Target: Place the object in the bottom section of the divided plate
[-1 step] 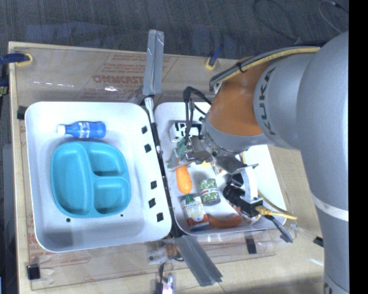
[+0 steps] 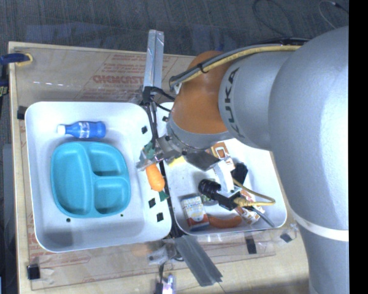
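Orange object (image 2: 153, 176), a stubby carrot-like piece, is the one to watch in the camera view. It sits directly below the gripper (image 2: 154, 160), right over the ridge where the two bins meet. The bulky wrist comes down over the top and screens the jaws. Clenched on the piece, released, or just brushing its upper end? I cannot tell, so I make no call on a grasp. I also cannot tell whether the piece hangs or rests on the ridge.

Why this spot? My read is that the ridge is the crossing line. The divided plate (image 2: 89, 179) lies flat in the left bin (image 2: 38, 164), out ahead of the jaws on the side away from the arm, and any carry to it has to pass over this divider. The orange object is not yet in any compartment. The plate has one long section on its far side from the jaws and two smaller ones on the near side, and I judge the lower near one is the target.

A blue bottle (image 2: 81, 128) lies on its side just past the plate's upper rim, ahead of the jaws and clear of the route. Behind the jaws, under the arm, the right bin (image 2: 277, 192) carries the clutter, including a brown sausage-shaped piece (image 2: 224, 221) and a small printed packet (image 2: 195, 208).
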You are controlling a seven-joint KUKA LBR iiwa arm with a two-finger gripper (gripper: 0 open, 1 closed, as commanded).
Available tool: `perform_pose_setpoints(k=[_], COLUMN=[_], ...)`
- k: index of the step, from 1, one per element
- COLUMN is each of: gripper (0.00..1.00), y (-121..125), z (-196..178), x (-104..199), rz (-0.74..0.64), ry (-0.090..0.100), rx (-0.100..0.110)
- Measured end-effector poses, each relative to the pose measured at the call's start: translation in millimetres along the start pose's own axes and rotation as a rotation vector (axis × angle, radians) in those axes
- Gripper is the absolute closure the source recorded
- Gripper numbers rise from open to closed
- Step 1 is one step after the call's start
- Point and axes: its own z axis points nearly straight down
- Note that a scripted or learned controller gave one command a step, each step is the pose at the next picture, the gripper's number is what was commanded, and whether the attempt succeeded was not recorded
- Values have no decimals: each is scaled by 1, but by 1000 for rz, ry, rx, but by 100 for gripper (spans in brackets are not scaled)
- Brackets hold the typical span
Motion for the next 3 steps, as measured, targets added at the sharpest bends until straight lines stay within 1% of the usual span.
perform_pose_setpoints(k=[1,2,3], gripper=[100,100,100], y=[0,52,72], z=[0,0,23], x=[3,49,114], rz=[91,-159,-249], ry=[-1,1,2], rx=[-1,1,5])
